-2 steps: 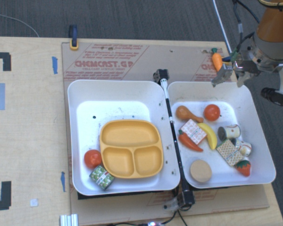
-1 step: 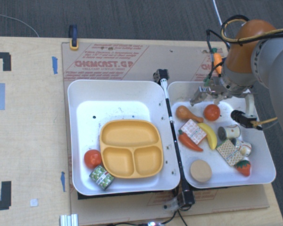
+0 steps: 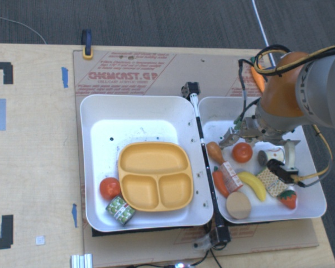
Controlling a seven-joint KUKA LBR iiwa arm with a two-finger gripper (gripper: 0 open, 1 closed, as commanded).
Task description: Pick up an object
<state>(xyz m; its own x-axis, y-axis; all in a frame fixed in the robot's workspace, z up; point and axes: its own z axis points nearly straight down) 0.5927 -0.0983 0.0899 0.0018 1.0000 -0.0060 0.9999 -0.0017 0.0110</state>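
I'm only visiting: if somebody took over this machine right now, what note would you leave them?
Gripper: over the right bin, beside the red tomato; nothing seen held.
Right bin also has a banana, a strawberry and other toy food.
Left bin: yellow divided tray, second tomato.
Done: no pick visible.
Left: grasp and lift one object.

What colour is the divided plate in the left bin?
The divided plate is yellow-orange all over, seen clearly in the camera view.
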